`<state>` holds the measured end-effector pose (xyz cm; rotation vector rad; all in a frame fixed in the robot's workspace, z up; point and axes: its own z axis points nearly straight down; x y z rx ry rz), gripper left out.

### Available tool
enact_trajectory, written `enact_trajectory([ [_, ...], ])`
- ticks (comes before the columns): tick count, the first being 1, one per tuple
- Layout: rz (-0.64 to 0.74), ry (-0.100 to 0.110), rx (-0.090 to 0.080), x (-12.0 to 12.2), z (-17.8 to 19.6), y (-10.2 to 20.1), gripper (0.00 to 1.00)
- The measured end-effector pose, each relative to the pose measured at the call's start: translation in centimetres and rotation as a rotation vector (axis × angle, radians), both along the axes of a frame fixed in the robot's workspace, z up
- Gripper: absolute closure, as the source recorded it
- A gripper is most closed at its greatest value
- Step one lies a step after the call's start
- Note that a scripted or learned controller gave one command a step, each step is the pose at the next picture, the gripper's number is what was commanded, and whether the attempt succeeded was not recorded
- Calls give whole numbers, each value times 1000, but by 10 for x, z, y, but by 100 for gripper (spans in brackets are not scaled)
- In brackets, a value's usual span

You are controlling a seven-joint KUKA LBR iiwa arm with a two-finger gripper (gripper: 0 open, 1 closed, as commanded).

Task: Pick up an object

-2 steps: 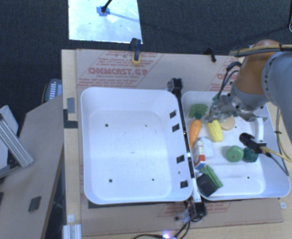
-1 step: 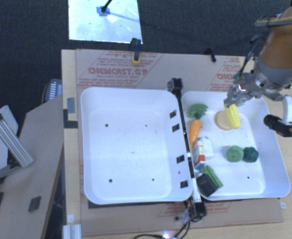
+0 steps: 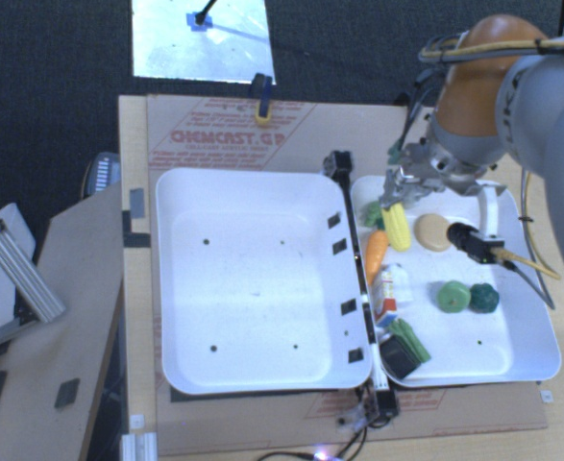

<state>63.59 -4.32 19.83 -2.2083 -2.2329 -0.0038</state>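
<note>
Camera view: claw [image 3: 400,192] low over right bin [image 3: 522,353], at yellow corn toy [image 3: 395,226] in bin's upper left corner; finger state cannot tell. Corn judged light, stiff, smooth plastic; grip across middle. Orange carrot [image 3: 376,253] touching alongside, crowding. Left bin [image 3: 253,277] roomy. Surface [image 3: 233,133] flat cardboard.

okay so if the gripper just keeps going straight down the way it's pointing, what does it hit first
Most likely the yellow corn, lying right under the gripper in the right bin. Depth is hard to judge from this slanted view.

Yellow corn [image 3: 396,227]; right bin's [image 3: 531,339] left.
</note>
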Motion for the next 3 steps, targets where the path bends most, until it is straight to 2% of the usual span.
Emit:
enact_trajectory([
  [1, -7, -1, -2, -1, 1, -5, 0],
  [2, -13, 6, -3, 5, -118, -44, 0],
  [3, -9, -3, -3, 8, -100, -42, 100],
])
